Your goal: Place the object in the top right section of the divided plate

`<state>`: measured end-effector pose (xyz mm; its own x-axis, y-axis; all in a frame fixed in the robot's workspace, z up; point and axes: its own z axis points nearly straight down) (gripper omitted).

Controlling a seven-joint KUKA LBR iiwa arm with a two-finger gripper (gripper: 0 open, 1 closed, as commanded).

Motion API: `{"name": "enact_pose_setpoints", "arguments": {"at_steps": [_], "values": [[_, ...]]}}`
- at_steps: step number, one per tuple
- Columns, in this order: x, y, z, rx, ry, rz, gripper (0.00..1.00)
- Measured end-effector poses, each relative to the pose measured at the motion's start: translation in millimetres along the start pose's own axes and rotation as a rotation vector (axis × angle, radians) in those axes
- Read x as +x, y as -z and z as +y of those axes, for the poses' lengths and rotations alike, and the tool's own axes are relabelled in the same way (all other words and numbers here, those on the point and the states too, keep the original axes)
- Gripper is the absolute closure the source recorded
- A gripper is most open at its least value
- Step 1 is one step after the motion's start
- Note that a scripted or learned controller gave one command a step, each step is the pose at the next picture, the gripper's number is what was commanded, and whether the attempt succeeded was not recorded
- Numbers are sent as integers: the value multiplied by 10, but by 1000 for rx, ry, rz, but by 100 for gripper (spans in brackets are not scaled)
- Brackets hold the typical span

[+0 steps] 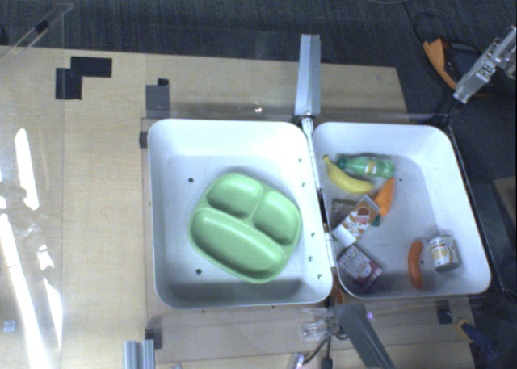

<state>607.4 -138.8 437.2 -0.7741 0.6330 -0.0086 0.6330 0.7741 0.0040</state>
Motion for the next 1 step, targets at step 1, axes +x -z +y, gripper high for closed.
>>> {"name": "enact_pose_setpoints", "arguments": {"at_steps": [1], "values": [[875,-1343,-199,1,-26,3,100]]}}
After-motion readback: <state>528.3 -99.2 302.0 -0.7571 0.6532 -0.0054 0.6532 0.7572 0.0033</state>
